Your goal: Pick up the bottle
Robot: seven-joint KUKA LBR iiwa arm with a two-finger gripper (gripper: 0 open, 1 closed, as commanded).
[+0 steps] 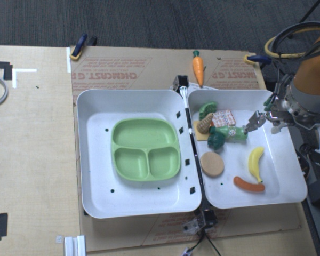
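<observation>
Glossy green bottle (224, 136), apparently toppled.

We see the bench (32, 159) carrying a cardboard sheet (128, 71); two white bins (90, 143) sit on it, a toy carrot (197, 67) just behind them.

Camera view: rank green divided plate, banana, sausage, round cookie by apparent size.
1. Green divided plate, by far the largest.
2. Banana.
3. Sausage and round cookie: sausage longer, cookie wider, so too close to rank.
</observation>
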